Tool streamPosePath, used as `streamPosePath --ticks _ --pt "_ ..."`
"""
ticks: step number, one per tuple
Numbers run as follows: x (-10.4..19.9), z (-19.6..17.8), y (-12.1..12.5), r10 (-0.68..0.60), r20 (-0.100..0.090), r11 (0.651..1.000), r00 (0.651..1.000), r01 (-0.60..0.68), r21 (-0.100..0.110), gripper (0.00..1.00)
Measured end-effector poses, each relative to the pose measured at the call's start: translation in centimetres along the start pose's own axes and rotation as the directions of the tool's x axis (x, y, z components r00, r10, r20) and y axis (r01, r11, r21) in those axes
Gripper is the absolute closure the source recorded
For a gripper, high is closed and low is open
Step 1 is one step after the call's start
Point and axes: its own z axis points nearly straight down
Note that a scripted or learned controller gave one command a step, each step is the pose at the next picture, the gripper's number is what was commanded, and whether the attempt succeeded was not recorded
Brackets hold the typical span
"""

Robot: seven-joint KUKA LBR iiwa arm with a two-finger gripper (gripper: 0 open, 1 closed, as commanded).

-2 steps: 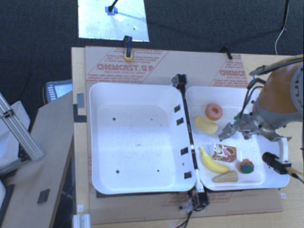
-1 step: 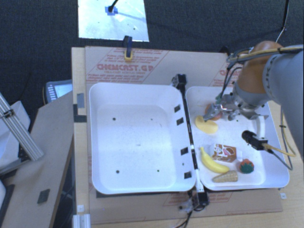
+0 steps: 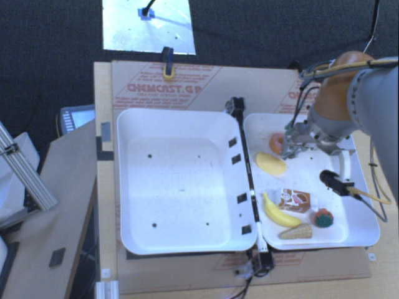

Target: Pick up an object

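An orange round fruit (image 3: 275, 143) lies in the upper left part of the right bin (image 3: 356, 228), near the wall it shares with its neighbour. The gripper (image 3: 292, 147) is down in that bin just to the right of the fruit, so close that the two seem to touch. Whether the tool is wide or narrow cannot be told from this angle, and nothing can be seen held in it.

Just below the fruit and the gripper lies a pale yellow oval fruit (image 3: 270, 164). Lower in the bin, a banana (image 3: 279, 212) curves along the left side. A small printed carton (image 3: 294, 200) sits just to its right, and a beige wedge (image 3: 296, 232) lies below them near the bottom rim. A red berry with a green top (image 3: 323, 217) sits right of the carton.

The grey arm (image 3: 376, 101) enters from the right of the frame, its orange band (image 3: 340, 89) above the wrist.

The left bin (image 3: 181, 185) fills the middle of the frame. Both bins rest on a cardboard sheet (image 3: 165, 87) with red lettering, and a shiny metal plate (image 3: 148, 17) lies at the upper left.
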Motion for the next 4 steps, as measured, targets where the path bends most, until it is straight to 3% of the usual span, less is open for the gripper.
streamPosePath --ticks 4 --pt "0.0 -4.4 0.3 -0.003 0.001 1.0 1.0 0.003 -0.012 1.0"
